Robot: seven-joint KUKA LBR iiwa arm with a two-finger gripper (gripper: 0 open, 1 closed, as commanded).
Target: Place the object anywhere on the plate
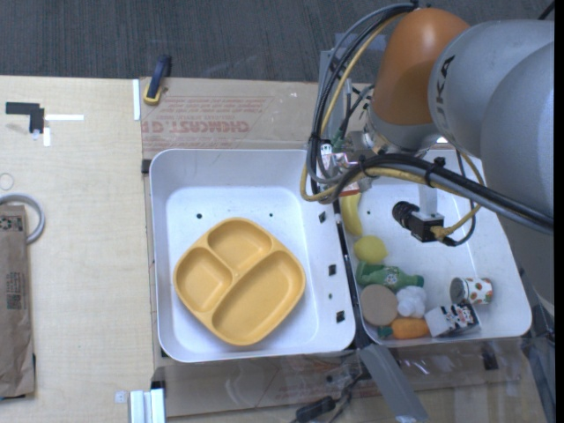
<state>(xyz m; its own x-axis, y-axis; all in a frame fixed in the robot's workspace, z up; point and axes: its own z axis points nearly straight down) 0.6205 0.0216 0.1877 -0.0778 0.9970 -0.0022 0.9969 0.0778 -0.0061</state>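
The plate (240, 280) lies in the left bin (167, 236); toys (388, 280) fill the right bin (502, 263).

arm (493, 86) cut off at right edge, covering the right bin's (507, 276) upper part | banana (352, 211) half hidden under cables | brown bag (15, 298) cropped at left (print unreadable)

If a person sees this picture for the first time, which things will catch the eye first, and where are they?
First comes the big grey arm with its orange band, filling the upper right above the right bin. Next is the yellow divided plate, alone in the left bin. Then a cluster of small toys sits in the right bin's lower part, among them a lemon and a banana.
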